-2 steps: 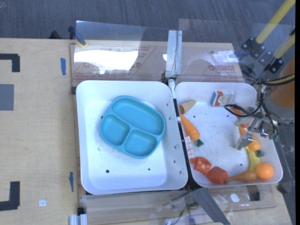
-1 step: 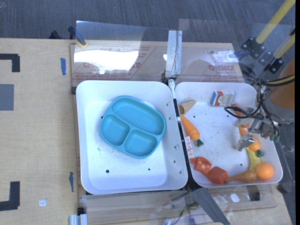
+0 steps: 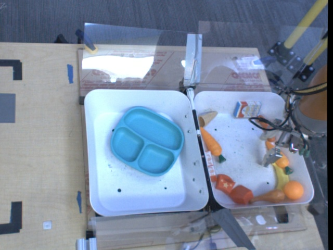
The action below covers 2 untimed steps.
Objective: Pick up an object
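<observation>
Low at the frame's right, my gripper [image 3: 271, 158] hangs just above the yellow plastic banana [image 3: 281, 176]; whether it's clenched I cannot tell. I should centre over it, clear of the orange ball [image 3: 294, 190].

Gripper [image 3: 272, 152]: we find it in the right bin [image 3: 229, 189], near its right wall.
Banana [image 3: 281, 175], orange [image 3: 294, 190]: just before it.
Carton [image 3: 246, 109]: behind, leftward.
Carrot [image 3: 210, 144]: well left.
Tray [image 3: 148, 140]: far left, in the left bin [image 3: 101, 155].

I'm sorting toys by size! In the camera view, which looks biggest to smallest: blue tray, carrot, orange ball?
1. Blue tray, by far the largest.
2. Carrot.
3. Orange ball, though it's close to the carrot, so unsure.
</observation>
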Tool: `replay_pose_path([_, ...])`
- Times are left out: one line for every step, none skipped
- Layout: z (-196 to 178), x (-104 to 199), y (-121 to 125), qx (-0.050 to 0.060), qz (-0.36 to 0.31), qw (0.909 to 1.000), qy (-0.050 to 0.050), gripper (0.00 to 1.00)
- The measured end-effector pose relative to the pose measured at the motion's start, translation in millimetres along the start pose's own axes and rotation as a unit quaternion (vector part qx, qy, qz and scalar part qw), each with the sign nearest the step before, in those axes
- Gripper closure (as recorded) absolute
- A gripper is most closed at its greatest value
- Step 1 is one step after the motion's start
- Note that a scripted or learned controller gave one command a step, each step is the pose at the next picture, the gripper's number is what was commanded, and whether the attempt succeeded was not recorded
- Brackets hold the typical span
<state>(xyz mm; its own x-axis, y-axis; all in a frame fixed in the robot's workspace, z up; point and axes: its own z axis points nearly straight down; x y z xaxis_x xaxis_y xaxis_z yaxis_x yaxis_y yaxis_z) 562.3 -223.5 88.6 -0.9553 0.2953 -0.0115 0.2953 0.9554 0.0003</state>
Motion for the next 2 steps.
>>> replay_pose_path([-0.2, 5.6, -1.2, -0.001, 0.020, 0.9998, 0.001, 0.00])
replay_pose_path([0.0, 2.1, -0.7, 0.000, 0.032, 0.9995, 0.000, 0.00])
